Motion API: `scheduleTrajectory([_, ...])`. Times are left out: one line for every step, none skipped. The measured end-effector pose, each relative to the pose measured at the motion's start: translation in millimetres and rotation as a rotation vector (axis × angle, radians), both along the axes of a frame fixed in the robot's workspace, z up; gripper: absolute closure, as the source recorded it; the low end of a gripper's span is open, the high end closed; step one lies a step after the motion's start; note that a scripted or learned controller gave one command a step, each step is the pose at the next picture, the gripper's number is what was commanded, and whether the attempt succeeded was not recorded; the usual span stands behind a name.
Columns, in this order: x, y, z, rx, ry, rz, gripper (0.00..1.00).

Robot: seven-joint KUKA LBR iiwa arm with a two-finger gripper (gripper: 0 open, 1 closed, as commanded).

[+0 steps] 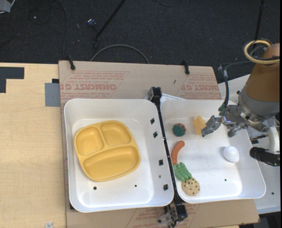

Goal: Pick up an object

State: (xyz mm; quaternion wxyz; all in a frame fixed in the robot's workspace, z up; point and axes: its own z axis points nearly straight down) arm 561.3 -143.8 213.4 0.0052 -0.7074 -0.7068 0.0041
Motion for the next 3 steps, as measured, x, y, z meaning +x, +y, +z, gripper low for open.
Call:
scheduleTrajectory([2.0,0.0,4.5,-0.002,-0.009,0.002,0.00])
scheduleTrajectory([1.1,1.8,-40.7,0.001,-0.002,0.001,0.00])
scheduleTrajectory([-3.3,4.2,-86.5,0.001,-0.002,0.001,0.00])
